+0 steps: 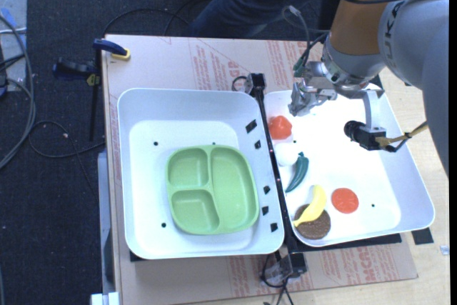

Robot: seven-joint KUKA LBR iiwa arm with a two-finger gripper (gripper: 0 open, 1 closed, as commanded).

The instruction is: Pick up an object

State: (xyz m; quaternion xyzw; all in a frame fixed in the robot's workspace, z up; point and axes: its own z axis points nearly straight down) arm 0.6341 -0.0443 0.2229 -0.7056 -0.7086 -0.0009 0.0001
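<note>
My gripper [300, 108] hangs over the back left part of the right bin [400, 175], its metal fingers pointing down with nothing seen between them. Just below and left of it lies a red-orange ball-like object [280, 127]. A white object [285, 153] sits below that, against the bin's left wall. Further forward lie a dark green pepper [298, 171], a yellow banana [312, 204], a brown round cookie-like disc [313, 226] and a flat red disc [345, 200].
The left bin [143, 118] holds a light green divided plate [212, 188]. A black divider with clips [265, 153] runs between the bins. A blue and yellow clamp [111, 49] grips the bench's back left corner.
</note>
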